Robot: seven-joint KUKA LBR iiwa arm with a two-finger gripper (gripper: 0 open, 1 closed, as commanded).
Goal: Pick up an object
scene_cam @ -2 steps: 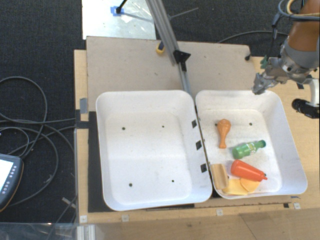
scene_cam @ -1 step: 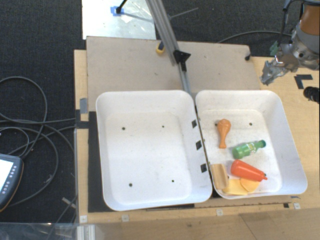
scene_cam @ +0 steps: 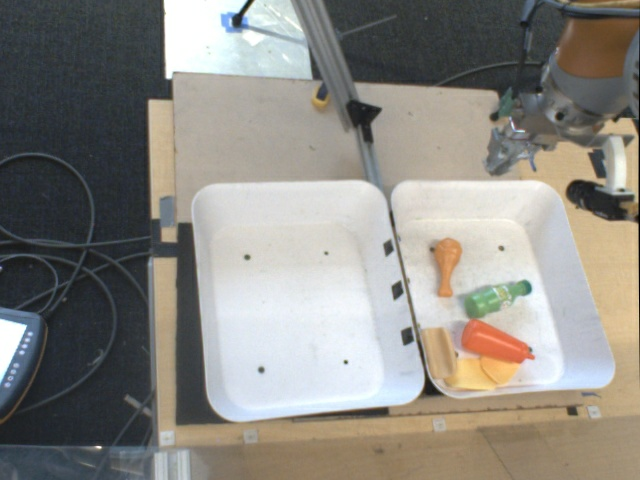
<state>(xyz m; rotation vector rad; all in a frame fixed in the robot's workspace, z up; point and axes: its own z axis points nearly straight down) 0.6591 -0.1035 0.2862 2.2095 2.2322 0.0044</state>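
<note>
Here the right bin [scene_cam: 575,258] holds all the candidates, gathered toward its near half, and the task names none of them in particular. An orange drumstick [scene_cam: 446,264] lies near the middle of the floor, apart from the rest. Just below and to its right lies a small green bottle [scene_cam: 497,297] on its side. Nearer the front rim is an orange-red carrot [scene_cam: 494,341], pointing right, which rests against a yellow wedge [scene_cam: 478,372] that looks like cheese. A tan, bread-like slice [scene_cam: 438,353] leans at the bin's left wall.

All look like toy food, so I judge them light, stiff and in no way fragile, though their smooth plastic skins may be slippery. The drumstick seems the easiest: it has free space on every side, and its narrow shaft gives two fingers a place to close across. The bottle is round and could roll away from a pinch, so it is best taken across its body. The carrot tapers, and a grip near the tip would likely squeeze it out; its thick end is safer, but the wedge crowds it.

The left bin [scene_cam: 215,298] shows only its white floor with a few small dark holes.

The gripper [scene_cam: 508,154] hangs above the bench just beyond the right bin's far rim, well apart from the toys. Nothing sits between its fingers; whether they are spread or closed I cannot tell.
</note>
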